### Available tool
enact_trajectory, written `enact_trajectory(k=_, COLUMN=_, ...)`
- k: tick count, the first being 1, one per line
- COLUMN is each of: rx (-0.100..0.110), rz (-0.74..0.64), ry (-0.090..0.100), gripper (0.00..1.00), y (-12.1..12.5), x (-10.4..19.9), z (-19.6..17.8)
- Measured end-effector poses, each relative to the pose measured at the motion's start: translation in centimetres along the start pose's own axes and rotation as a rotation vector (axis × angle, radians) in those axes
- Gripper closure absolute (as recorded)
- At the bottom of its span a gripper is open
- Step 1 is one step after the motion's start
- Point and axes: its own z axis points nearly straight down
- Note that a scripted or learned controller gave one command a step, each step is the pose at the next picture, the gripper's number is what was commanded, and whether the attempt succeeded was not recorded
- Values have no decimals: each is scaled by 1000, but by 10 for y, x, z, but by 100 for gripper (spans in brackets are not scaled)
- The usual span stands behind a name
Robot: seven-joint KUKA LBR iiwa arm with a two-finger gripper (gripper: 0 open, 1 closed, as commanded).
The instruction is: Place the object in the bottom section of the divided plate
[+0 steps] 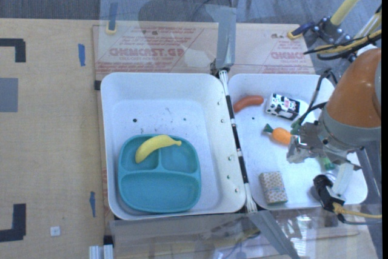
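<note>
Teal and three-sectioned, the divided plate sits at 6 o'clock in the left bin, a yellow banana across its upper sections and its bottom section bare. In the right bin, the gripper hovers just beside a toy carrot, the likely object; a sausage, a black-and-white toy and a tan sponge lie around. Whether the jaws are spread cannot be told. The carrot looks light, rigid and smooth; its thick orange middle offers the surest hold.
</note>
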Motion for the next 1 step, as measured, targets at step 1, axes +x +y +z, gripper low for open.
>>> enact_trajectory(k=1, rx=-6, rz=-220, ry=-2, gripper=100, y=16, x=-73, z=-41)
